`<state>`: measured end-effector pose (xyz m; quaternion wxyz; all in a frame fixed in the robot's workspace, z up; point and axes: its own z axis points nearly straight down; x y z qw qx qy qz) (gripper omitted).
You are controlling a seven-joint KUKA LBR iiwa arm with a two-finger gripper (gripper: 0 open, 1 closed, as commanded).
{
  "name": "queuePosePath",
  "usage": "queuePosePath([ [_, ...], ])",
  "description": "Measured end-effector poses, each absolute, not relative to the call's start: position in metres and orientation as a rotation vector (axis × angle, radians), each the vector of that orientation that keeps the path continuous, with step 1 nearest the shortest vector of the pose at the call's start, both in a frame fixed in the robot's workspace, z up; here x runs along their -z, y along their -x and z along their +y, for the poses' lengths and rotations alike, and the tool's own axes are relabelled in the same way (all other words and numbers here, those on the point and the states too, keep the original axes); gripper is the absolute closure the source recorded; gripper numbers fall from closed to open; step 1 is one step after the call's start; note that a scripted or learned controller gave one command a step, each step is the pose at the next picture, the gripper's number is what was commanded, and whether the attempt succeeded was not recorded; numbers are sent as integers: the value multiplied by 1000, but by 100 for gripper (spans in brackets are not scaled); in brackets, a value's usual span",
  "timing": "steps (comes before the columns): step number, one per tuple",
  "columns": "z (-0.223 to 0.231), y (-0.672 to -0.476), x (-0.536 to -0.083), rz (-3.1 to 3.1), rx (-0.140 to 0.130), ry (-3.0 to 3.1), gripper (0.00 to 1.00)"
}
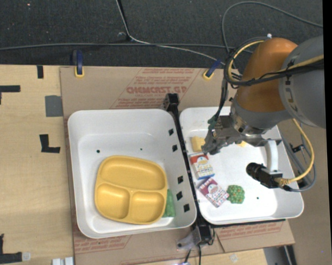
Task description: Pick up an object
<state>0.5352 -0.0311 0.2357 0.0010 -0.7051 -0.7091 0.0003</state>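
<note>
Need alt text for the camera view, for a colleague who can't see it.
The gripper hangs over the right bin, near a yellow block, two small cartons and a green broccoli-like toy. The left bin holds a yellow divided tray.

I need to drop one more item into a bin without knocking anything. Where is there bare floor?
Left bin: a bare strip along the far wall, above the yellow tray, which fills the rest. Right bin: a free patch at its near right corner, right of the green object. Crowded by the divider: the cards lie under the gripper.
</note>
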Motion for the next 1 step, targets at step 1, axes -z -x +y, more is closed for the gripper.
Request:
queuePosePath([
  [1, 25, -534, -223, -2226, -3, 2212, 100],
])
